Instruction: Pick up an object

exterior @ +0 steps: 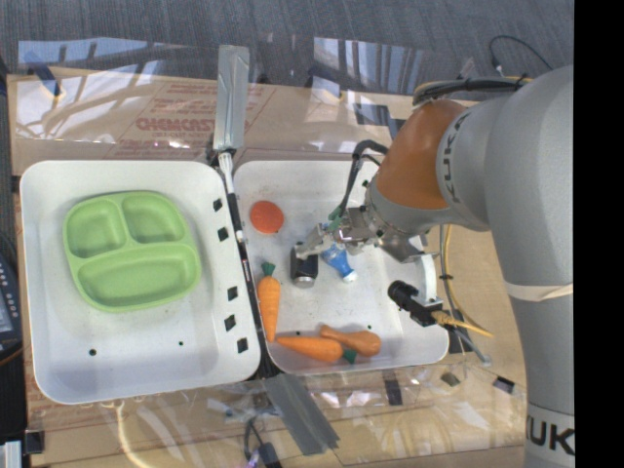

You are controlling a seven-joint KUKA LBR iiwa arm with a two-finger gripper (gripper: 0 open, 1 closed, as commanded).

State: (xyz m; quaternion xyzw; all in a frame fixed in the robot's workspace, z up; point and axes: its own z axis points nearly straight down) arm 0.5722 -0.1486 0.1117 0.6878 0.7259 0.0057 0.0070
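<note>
Grey carpet is lying behind a counter (117, 115) covered with cardboard, on which two shallow white bins are being carried side by side. The left bin (44, 261) is holding a green divided plate (132, 250). The right bin (292, 174) is holding an orange ball (266, 216), a small dark can (304, 266), a small blue object (340, 261) and three carrots: one upright carrot (268, 300) by the divider, one long carrot (310, 348) along the near wall, and one short carrot (353, 339) touching it.

The gripper (331, 237) is being held low over the middle of the right bin, just above the can and the blue object. Whether it is wide or narrow cannot be told, and nothing is seen to be held by it.

The can is judged the nearest candidate. It is probably being found light and stiff, with a smooth, somewhat slippery side; it is best taken across its round body, near the middle. The blue object is lying just beside it, so crowding is being risked. The carrots look like light toy pieces, firm and tapered, and would be better gripped across the thick part than at the tip.
</note>
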